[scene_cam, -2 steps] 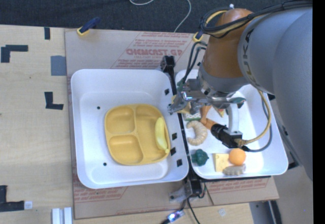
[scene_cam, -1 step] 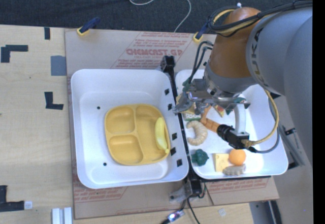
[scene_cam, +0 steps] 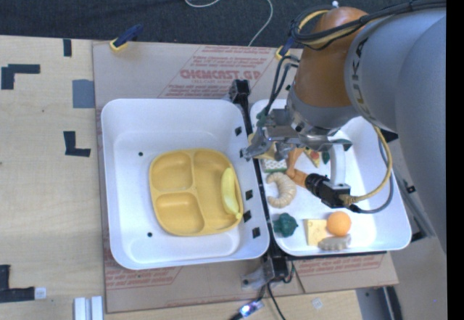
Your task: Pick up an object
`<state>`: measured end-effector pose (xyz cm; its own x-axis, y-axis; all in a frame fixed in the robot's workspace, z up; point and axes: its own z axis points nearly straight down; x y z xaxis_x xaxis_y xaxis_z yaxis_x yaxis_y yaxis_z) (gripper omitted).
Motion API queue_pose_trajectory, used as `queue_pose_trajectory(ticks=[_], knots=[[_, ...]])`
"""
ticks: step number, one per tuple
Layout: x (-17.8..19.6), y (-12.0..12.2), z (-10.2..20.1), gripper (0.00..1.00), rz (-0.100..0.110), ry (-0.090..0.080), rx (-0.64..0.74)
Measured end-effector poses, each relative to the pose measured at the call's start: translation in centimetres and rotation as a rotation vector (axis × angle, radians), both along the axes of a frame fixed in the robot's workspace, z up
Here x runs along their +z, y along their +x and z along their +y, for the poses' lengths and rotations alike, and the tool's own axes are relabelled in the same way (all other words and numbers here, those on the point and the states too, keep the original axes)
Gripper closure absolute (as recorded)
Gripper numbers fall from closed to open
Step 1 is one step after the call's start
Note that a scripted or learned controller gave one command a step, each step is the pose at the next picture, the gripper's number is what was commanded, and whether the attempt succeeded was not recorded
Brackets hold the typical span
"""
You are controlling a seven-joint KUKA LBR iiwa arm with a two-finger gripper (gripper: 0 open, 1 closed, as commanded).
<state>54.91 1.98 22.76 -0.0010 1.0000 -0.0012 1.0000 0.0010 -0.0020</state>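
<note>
Right bin (scene_cam: 384, 235): gripper (scene_cam: 293, 155) low over its left part, above small items; finger state cannot be told. Nearby: shrimp (scene_cam: 281, 189), green piece (scene_cam: 285, 223), cheese (scene_cam: 315, 231), orange (scene_cam: 338, 223). Left bin (scene_cam: 123, 137): yellow tray (scene_cam: 185, 191), banana (scene_cam: 230, 191).

The arm (scene_cam: 377, 57) hangs over the right bin (scene_cam: 388, 235), gripper (scene_cam: 290, 155) low among the toy food. Below it sit a shrimp (scene_cam: 281, 189), an orange (scene_cam: 338, 223) and a green piece (scene_cam: 284, 223). Left of that bin, a yellow tray (scene_cam: 185, 191) rests in the left bin (scene_cam: 127, 166).
</note>
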Motion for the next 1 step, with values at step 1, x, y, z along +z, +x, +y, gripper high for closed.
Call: queue_pose_trajectory(ticks=[1], knots=[[-1.29, -0.52, -1.41, 1.00, 0.002, 0.000, -0.002]])
